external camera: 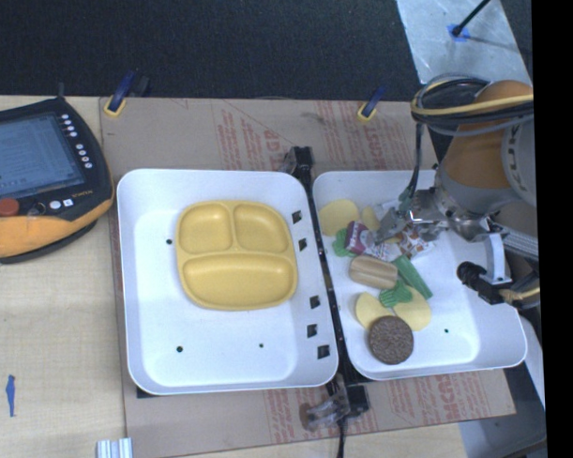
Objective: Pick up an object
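Note:
The right bin (469, 344) holds a heap of toy food. A tan hot-dog bun (373, 271) lies in the middle, with a green pepper piece (412, 277) beside it. A brown round patty (391, 339) rests on yellow slices (366, 309) at the front. A pale yellow disc (338, 214) and a red-and-white wrapper (360, 238) lie near the bin's back left. My gripper (410, 226) hangs low over the back of this heap, just right of the wrapper and above the bun. I see nothing clearly held between its fingers.
The left bin (147, 275) holds a yellow divided plate (236, 253). A teach pendant (36, 176) lies on the bench at the far left. The arm's grey and orange wrist (481, 160) looms over the right bin's back right corner.

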`<control>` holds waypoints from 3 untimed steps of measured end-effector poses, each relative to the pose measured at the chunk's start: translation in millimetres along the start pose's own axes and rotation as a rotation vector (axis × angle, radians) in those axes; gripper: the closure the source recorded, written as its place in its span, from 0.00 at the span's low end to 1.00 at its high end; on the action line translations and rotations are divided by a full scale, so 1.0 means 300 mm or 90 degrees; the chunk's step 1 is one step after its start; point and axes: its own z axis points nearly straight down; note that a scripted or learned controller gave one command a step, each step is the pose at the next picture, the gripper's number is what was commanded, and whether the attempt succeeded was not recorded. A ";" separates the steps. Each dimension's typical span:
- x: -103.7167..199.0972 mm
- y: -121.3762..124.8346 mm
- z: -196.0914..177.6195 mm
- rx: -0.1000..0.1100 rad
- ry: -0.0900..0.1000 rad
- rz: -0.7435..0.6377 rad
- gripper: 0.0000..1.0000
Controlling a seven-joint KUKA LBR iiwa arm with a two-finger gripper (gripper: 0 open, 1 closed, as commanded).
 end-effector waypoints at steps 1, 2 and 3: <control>-0.029 -0.160 0.021 -0.014 -0.004 -0.002 0.00; -0.051 -0.152 -0.027 -0.017 -0.011 0.001 1.00; -0.051 -0.153 -0.025 -0.016 -0.011 0.000 0.00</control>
